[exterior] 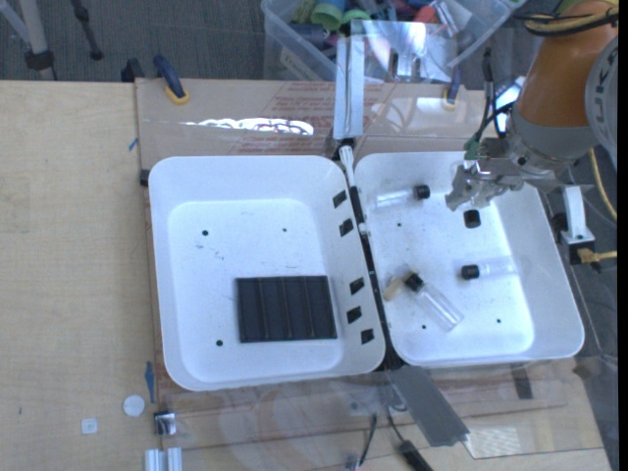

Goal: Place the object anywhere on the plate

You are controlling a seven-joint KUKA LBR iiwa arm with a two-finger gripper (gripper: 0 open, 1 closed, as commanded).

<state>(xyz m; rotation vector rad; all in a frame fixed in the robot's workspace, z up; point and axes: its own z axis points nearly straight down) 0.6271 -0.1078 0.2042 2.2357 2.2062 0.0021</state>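
The bench [69, 263] is the biggest thing here, and 2 white bins sit on it side by side. The left bin [196, 189] has a dark ribbed plate [286, 308] lying flat near its front. The right bin [549, 312] has 4 small clear tubes with black caps. The arm [559, 86] reaches in from the right with its orange band up high. The gripper [471, 196] hangs over the back of the right bin. I cannot tell how its claw stands. 1 tube [400, 197] lies just left of the gripper. Another tube [472, 219] sits right under it. A third tube [487, 269] lies near the middle, and a fourth tube [430, 300] lies slanted near the front.
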